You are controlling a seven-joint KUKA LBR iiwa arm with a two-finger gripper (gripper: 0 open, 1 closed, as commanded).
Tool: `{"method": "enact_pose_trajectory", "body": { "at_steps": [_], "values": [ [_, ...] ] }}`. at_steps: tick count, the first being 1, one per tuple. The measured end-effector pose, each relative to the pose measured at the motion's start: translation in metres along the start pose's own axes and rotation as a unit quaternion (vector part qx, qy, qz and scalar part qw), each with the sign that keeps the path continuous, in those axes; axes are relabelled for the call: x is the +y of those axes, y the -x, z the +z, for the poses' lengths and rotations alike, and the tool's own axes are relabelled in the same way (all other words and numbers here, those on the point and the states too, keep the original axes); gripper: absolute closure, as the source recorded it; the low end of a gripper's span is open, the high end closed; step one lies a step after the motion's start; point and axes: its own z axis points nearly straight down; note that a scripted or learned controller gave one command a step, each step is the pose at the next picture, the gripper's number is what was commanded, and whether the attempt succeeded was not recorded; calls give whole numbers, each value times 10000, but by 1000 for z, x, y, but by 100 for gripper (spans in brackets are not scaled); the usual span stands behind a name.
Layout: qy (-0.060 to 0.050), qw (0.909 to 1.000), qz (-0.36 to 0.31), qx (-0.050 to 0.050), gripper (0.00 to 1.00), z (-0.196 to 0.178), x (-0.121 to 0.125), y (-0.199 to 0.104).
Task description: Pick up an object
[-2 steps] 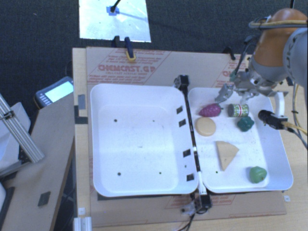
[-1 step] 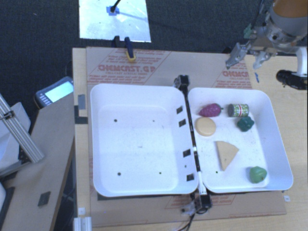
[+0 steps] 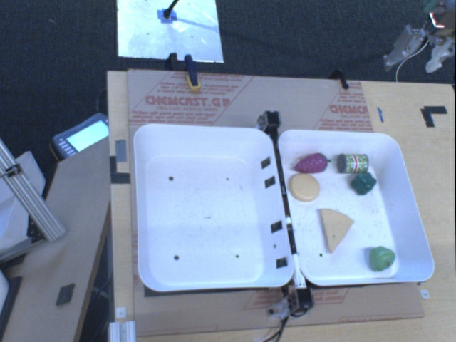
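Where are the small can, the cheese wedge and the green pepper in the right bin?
small can (image 3: pixel 353 163), camera view, middle of its green and red label.
cheese wedge (image 3: pixel 333 228), camera view, centre of its flat top.
green pepper (image 3: pixel 382 258), camera view, middle of its body.

Both white bins, the left bin (image 3: pixel 206 212) and the right bin (image 3: pixel 410 212), look like smooth, slightly glossy plastic. They sit on a matt brown cardboard sheet (image 3: pixel 242 98) printed in red, over a pale wooden tabletop (image 3: pixel 117 112). The small can (image 3: pixel 353 163) has a shiny metal rim and a paper-like label. The cheese wedge (image 3: pixel 334 228) and round disc (image 3: pixel 304 187) look like matt plastic. A dull metal plate (image 3: pixel 169 20) lies on dark, rough carpet (image 3: pixel 50 48).
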Motion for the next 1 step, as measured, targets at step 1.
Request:
{"method": "enact_pose_trajectory", "body": {
  "at_steps": [1],
  "values": [
    [-131,9999,8,37,0,139,-37,31]
  ]
}}
